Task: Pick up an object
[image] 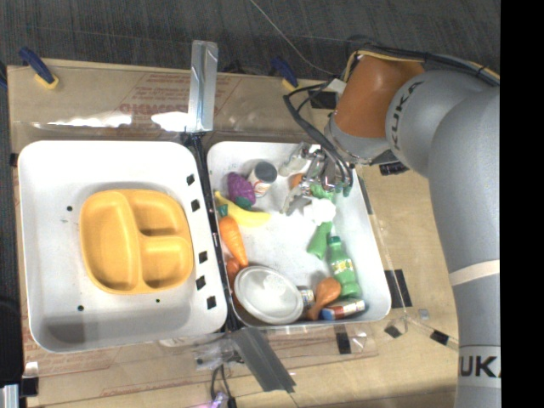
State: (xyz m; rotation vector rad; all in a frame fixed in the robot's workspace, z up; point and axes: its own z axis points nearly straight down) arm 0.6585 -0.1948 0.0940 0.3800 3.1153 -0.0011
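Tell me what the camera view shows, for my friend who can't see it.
A grey robot arm's pincer reaches into the right bin, among toy food and a green bottle. The left bin holds a yellow tray.

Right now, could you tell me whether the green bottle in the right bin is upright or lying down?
Lying down: the green bottle rests on its side on the right bin floor, beside the metal bowl.

A: Any open floor in the right bin?
B: 1 bare patch mid-bin, ringed by the banana, carrot, metal bowl and green bottle.
A: The left bin?
B: A yellow tray fills its middle; the margins are open.
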